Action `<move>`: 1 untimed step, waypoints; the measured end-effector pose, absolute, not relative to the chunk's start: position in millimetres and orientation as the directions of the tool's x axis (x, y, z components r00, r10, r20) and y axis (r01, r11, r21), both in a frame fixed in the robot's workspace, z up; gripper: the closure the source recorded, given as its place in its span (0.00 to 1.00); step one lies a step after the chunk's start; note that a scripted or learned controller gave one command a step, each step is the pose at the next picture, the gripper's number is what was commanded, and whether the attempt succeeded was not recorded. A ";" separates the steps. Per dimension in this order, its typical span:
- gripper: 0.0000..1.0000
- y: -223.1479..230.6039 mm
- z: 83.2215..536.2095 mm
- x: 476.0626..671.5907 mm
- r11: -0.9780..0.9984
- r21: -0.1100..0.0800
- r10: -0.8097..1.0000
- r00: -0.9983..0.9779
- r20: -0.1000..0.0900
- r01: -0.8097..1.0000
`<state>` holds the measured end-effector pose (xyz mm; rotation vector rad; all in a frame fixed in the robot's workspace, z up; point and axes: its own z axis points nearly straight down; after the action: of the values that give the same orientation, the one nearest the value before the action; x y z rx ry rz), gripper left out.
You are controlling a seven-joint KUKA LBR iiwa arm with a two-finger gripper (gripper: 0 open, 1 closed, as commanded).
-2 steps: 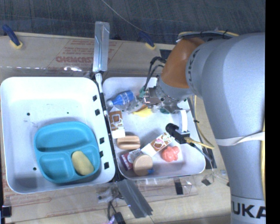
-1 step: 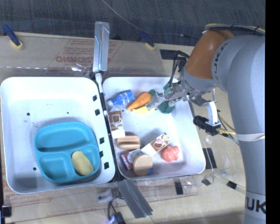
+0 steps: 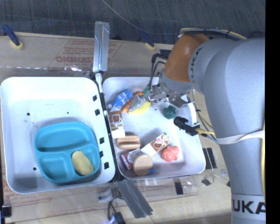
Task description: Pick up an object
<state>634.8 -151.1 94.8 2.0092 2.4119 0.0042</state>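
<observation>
Reaching in from the right, the grey arm with its orange band [image 3: 179,62] is bringing the two-finger gripper [image 3: 155,95] low over the far end of the right white bin [image 3: 196,164]. Whether anything is being pinched I cannot tell; the wrist is hiding that part.

Largest first: the left white bin [image 3: 14,125] is holding a blue moulded plastic tray with compartments [image 3: 60,141], and a yellow oval lump, potato-shaped [image 3: 82,163], is sitting in the tray's near right compartment. Over in the right bin, the clutter is crowding together. A yellow banana-shaped toy [image 3: 141,108] is lying just beside the gripper, with an orange stick-shaped piece [image 3: 130,101] and a crumpled blue wrapper [image 3: 122,97] to its left. A small dark green knob [image 3: 169,111] is resting right of the banana. Nearer the camera, a tan bread-like roll [image 3: 128,142], a round wooden-looking cylinder [image 3: 143,163], a brown and white printed packet [image 3: 157,143] and a red strawberry-like toy [image 3: 170,153] are bunching up.

Judging by position, the approach step is under way, with the yellow toy or orange piece the likely target. Next, I'd say, the gripper needs to settle squarely around one item, close, then lift straight up clear of the neighbours.
</observation>
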 end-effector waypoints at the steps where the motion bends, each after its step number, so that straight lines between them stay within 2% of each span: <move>1: 1.00 -151.2 105.3 635.4 0.184 0.004 0.983 -0.184 -0.001 0.983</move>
<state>635.4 -151.2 105.3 2.0043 2.4151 0.0035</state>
